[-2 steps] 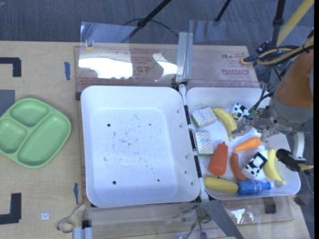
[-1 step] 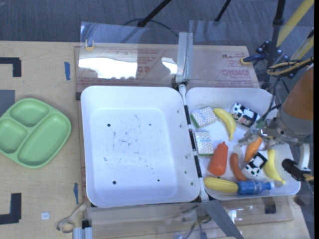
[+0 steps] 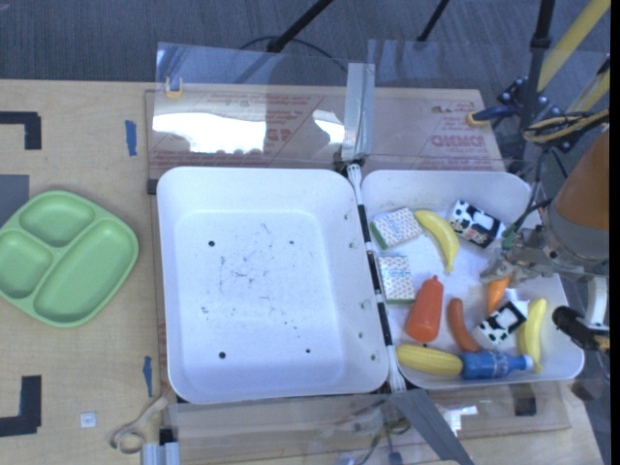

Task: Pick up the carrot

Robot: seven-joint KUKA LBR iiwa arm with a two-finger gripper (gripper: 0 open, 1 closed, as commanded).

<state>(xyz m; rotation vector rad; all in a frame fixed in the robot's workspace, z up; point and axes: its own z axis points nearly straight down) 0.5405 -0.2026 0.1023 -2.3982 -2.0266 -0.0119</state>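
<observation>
While hovering low over the right-hand shallow white plastic bin [image 3: 572, 361], closing in with the metal two-finger gripper [image 3: 516, 263] on the small orange carrot [image 3: 497, 292] beside the black-and-white toy cow [image 3: 503, 325], finger spread impossible to tell, needing a final descent and firm pinch.

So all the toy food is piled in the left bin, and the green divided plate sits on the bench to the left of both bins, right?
Not quite. The camera view shows the toy food, including the carrot and banana, in the right bin, not the left bin. The green divided plate does sit on the bench left of both bins.
</observation>
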